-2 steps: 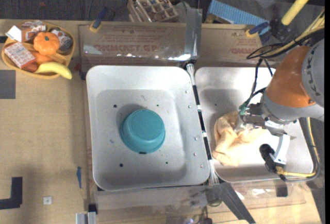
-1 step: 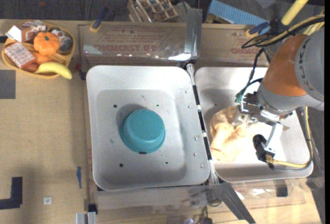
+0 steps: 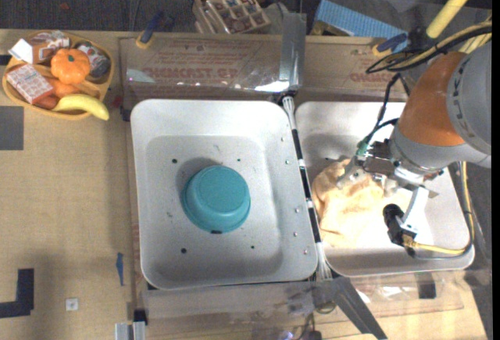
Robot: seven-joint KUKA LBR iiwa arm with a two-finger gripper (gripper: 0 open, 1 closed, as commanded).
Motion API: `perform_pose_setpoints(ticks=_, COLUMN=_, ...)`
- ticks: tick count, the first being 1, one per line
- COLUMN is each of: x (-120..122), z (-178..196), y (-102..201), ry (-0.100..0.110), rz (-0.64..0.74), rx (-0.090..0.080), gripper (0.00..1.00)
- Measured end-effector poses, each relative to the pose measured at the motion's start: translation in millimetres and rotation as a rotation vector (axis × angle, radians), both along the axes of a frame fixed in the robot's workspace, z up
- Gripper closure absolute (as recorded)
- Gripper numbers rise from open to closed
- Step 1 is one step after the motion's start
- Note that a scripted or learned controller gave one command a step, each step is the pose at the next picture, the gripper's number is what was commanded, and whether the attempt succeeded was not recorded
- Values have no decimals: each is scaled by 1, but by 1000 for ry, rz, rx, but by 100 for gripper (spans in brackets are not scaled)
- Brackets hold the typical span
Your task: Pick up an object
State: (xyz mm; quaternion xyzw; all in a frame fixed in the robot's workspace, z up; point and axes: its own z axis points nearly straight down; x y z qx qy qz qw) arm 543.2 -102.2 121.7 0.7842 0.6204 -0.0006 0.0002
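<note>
A teal bowl lies upside down in the middle of the left bin. A pale yellow-orange crumpled cloth-like object lies in the left half of the right bin. The arm reaches in from the right, its orange band above the wrist. My gripper sits low over the upper right part of the yellow object, and the wrist body hides its tips.
A basket with a small pumpkin, a banana and packets stands at the far left of the bench. Cables and a black connector hang beside the wrist inside the right bin. Cardboard walls run behind both bins.
</note>
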Motion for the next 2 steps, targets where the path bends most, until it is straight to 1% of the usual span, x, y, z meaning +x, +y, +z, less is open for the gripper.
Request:
perform_pose_setpoints(ticks=1, x=43, z=-30, y=-22, ry=-13, rz=207, rx=-1, gripper=0)
perform_pose_setpoints(ticks=2, x=45, z=-19, y=-21, ry=-19, rz=209, rx=-1, gripper=100)
